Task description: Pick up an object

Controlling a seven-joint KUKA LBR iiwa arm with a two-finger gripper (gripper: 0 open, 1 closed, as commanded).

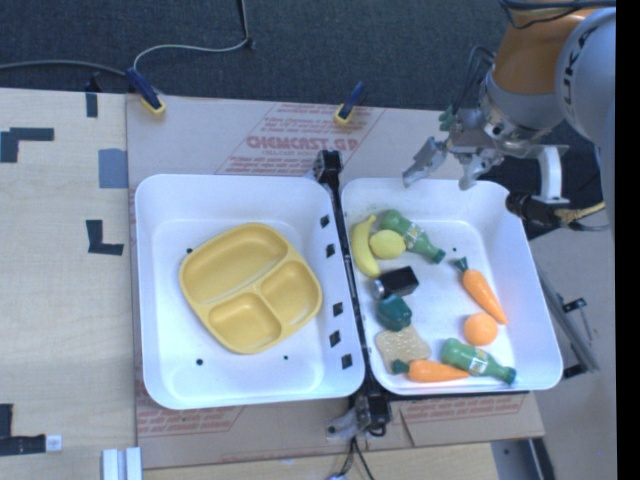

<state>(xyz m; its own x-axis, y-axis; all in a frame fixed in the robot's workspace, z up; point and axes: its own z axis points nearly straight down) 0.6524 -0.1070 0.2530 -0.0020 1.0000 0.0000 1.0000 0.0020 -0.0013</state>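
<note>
Single arm (575, 38) enters from upper right: grey link, orange band above wrist. Wrist angled down and toward left. Pincer (441, 173) at arm's lower-left end, two fingers spread apart; one fingertip (412, 177) points lower left, other (468, 179) hangs straighter down. Nothing between fingers. Dark cable loops over top of orange band.

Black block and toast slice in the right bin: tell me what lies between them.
In the camera view, a teal toy lies between the black block and the toast slice.
</note>
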